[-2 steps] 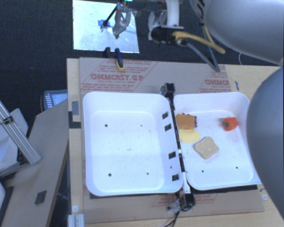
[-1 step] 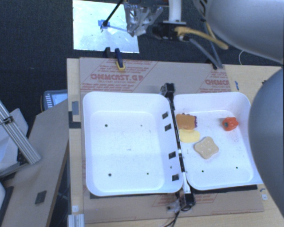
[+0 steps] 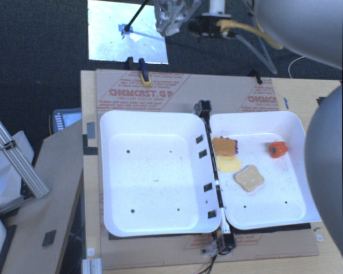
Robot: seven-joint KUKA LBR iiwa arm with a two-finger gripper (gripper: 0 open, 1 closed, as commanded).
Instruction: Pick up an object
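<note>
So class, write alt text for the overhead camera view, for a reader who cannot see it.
Two shallow white bins sit side by side; the right bin holds a toast slice, a yellow piece, an orange-brown item and a red-orange item. The claw hangs beyond the bench's far edge.

A light wooden bench (image 3: 91, 176) stands on a dark carpeted floor (image 3: 37, 59). A cardboard sheet (image 3: 177, 91) printed with red lettering lies flat on the bench, under two shallow white bins. A yellow clamp (image 3: 145, 78) and a black clip (image 3: 129, 62) grip the cardboard's far edge. Beyond that edge a shiny, reflective panel (image 3: 128, 32) lies on the floor. Left of the bench, a small screen-like device (image 3: 65, 120) shows at the bench's edge, and a ribbed aluminium rail (image 3: 21, 163) slants down across a lower wooden surface (image 3: 37, 230).
</note>
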